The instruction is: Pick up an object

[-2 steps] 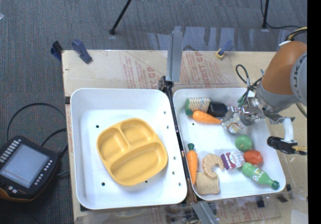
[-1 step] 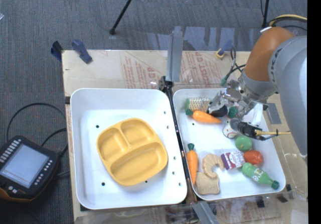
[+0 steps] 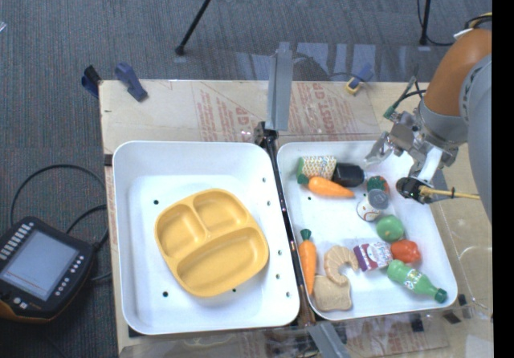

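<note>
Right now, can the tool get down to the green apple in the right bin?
Probably yes. The tool hovers over the right bin's upper right, and the green apple lies uncovered just below it, though the red toy and small can crowd it.

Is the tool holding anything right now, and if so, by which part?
Nothing is held. The tool sits above the top right corner of the right bin, with no object between its fingers; the toy food lies loose in the bin.
</note>
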`<control>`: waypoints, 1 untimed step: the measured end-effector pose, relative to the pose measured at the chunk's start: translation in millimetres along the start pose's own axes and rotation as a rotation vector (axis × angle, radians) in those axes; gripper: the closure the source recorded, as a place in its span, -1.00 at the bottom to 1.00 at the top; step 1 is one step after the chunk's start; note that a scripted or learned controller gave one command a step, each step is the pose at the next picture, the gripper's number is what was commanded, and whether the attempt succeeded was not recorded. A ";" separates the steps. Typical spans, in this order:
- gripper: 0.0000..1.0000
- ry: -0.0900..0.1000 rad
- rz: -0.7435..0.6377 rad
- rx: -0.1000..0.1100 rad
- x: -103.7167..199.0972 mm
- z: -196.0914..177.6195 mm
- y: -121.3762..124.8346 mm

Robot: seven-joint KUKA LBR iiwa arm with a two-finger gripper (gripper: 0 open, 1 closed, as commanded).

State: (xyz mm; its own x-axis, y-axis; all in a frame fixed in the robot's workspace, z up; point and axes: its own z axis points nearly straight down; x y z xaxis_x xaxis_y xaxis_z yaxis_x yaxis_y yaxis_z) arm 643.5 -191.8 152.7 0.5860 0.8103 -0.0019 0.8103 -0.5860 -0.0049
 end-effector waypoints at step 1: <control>-1.00 0.009 0.466 -0.010 64.3 45.1 -41.6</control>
State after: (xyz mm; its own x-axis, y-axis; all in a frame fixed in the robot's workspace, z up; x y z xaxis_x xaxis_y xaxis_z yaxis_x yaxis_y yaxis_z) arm 647.3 -115.3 107.7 0.8874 0.4609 0.0072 0.4609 -0.8875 0.0041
